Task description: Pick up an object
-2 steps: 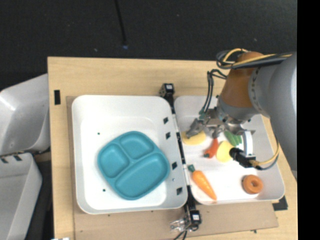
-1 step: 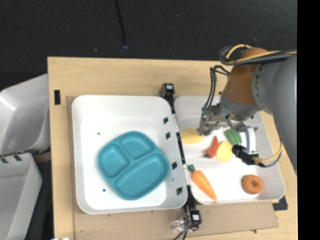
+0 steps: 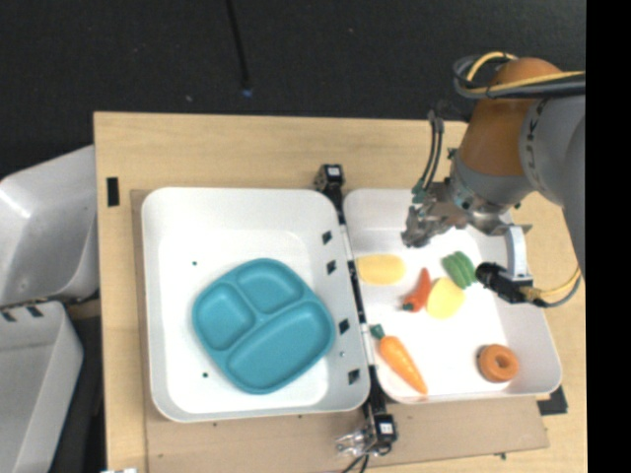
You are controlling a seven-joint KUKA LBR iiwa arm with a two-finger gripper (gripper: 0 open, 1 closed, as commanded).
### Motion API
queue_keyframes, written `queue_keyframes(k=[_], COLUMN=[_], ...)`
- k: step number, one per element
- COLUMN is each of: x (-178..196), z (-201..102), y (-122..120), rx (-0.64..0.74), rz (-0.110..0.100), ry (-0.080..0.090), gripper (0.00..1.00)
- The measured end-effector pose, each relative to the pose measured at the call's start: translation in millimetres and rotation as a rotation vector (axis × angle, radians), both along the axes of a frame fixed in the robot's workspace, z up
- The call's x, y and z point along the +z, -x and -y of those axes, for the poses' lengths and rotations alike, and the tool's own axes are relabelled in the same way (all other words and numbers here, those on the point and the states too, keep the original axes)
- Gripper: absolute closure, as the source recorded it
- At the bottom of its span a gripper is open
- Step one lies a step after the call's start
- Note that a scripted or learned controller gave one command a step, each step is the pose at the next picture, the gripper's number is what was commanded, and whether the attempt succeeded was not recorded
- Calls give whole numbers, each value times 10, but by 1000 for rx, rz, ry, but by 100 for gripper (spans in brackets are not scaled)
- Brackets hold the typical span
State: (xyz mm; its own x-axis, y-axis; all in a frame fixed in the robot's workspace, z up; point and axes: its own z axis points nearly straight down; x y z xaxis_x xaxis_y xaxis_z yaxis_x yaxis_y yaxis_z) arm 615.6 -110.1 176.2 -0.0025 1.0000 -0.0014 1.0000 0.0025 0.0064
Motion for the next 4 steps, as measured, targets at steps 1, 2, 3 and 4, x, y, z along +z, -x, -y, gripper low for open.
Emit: queue_keyframes(k=[1, 2, 3, 4], x=[306, 426, 564, 668], z=[16, -453, -942, -1514], y=[-11, -156, -142, -139], rx=[-1, 4, 4, 5], rz=[-2, -3, -3, -4], ry=[0, -2, -2, -3], gripper=[100, 100, 100, 100])
